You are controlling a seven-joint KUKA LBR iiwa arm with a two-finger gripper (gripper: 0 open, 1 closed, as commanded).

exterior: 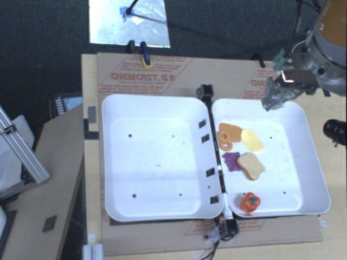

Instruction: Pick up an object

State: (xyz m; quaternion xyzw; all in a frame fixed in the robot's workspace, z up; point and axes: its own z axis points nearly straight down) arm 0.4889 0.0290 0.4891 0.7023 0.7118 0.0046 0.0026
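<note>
Starting at my left, the left bin (pixel 152 156) has nothing for me to pick, so it plays no part yet. A black divider (pixel 212 156) with clips runs between it and the right bin (pixel 303 161), where all the candidates sit.

Against that bin's left wall I see an orange-brown piece (pixel 230 130) with a small ring-shaped piece (pixel 224 141) touching its lower edge. Just right of them lies a pale yellow piece (pixel 251 140). Below it a purple cluster (pixel 232 161) touches a tan bread-like slice (pixel 251 166). Near the front wall, apart from the rest, sits a red and orange object (pixel 250 201).

Farthest right, the gripper (pixel 272 101) hangs over the bin's back rim, above and clear of everything. Nothing is between its fingers, and I cannot tell from here how wide they stand.

I judge the pick as not yet begun: approach, closing and lifting all remain. The middle pieces crowd each other, so a grab there risks nudging a neighbour; the red one looks the cleanest target, though the front wall is near it.
</note>
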